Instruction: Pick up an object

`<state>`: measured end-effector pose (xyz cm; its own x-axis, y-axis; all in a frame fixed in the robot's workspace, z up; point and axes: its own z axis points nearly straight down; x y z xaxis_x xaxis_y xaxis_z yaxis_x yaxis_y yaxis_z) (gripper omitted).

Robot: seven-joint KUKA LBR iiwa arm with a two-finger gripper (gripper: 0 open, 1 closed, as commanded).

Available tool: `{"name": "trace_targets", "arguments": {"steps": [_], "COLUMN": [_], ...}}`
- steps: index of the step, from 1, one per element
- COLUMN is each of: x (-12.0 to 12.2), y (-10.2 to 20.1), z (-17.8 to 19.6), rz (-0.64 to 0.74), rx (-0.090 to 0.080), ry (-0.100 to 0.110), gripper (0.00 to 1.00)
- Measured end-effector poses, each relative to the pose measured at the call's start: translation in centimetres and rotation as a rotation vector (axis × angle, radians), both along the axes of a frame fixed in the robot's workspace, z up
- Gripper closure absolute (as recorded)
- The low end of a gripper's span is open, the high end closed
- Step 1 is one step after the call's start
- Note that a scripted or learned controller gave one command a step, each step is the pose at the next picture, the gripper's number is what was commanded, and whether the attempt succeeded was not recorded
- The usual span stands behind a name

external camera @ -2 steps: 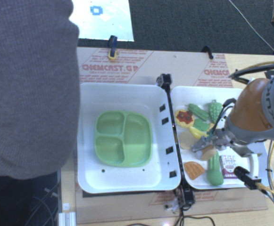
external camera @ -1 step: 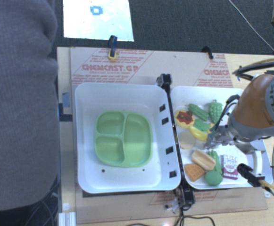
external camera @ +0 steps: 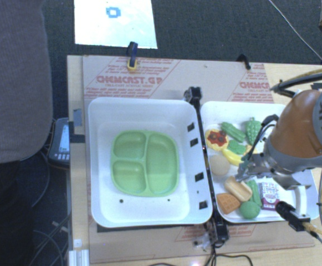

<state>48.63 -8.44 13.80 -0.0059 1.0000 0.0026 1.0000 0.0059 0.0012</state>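
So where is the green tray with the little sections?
The green tray lies flat in the middle of the left white bin in the camera view, across the divider from the right bin with the toy food.

**Even light, soft picture**

I see bright, flat overhead light on the worktop. The white bins glare slightly and cast faint shadows. The dark floor stays dim. Fine detail looks soft and slightly blurred.
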Motion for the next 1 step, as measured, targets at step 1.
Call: {"name": "trace_targets", "arguments": {"steps": [1], "x": [0.18], "y": [6.21], "z": [4.89], "rz": [0.004], "rx": [-0.001], "ry": [-0.005], "gripper": [1.0]}}
